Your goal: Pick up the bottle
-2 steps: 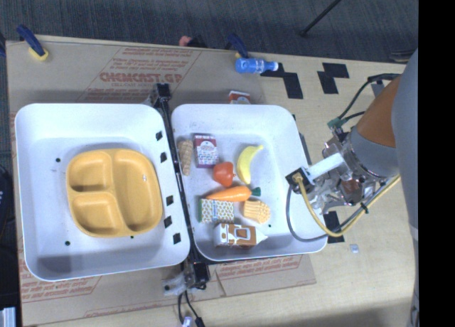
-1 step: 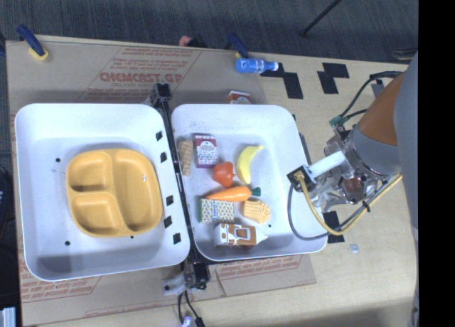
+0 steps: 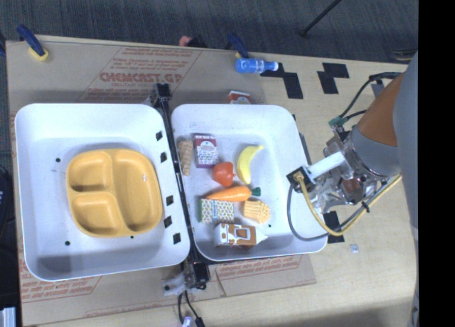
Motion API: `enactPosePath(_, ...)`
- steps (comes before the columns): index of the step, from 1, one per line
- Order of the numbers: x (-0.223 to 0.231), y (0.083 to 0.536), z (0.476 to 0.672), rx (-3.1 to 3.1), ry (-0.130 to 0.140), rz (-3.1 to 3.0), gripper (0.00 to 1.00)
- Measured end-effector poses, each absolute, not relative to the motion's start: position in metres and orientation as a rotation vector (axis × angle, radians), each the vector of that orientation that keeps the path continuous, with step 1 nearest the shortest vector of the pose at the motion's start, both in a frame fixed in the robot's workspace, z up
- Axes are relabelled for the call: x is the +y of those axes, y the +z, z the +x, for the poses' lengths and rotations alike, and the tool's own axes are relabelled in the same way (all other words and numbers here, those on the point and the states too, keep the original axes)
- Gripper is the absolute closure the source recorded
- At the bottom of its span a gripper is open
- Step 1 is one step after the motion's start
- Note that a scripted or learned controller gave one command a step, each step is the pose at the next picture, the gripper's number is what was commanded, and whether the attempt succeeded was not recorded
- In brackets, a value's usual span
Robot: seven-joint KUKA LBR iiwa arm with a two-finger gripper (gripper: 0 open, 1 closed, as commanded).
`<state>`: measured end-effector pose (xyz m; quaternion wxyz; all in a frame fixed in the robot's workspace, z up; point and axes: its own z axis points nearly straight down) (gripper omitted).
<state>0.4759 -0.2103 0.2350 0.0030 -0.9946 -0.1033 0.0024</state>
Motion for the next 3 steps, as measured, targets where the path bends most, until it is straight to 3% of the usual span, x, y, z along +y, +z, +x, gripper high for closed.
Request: enactPosePath(3, -0.2100, 0.2270, 0.4757, -0.327, 0.010, -3.118, 1.00)
